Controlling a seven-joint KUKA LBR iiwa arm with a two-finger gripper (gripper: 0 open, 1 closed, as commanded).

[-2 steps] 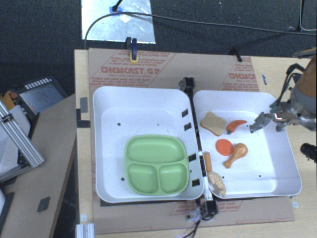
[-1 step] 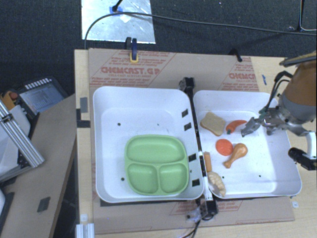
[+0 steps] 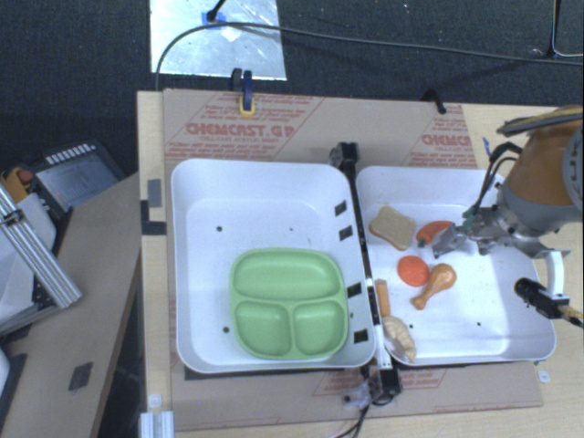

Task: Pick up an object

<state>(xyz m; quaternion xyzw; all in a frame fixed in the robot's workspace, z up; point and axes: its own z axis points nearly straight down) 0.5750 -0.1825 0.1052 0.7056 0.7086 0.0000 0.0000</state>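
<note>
A wooden bench bears two white bins. The left bin holds a green tray. In the right bin, the gripper sits beside a red object, bread, tomato and drumstick. Dark carpet lies beyond.

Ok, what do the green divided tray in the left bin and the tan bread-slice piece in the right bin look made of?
Green divided tray: likely moulded plastic, smooth and semi-matte, with uniform colour, rounded compartment walls and soft highlights.
Tan bread-slice piece: probably toy food in plastic or foam, matte; its flat even colour with a darker crust edge suggests this, but the view is too coarse to tell which.
</note>
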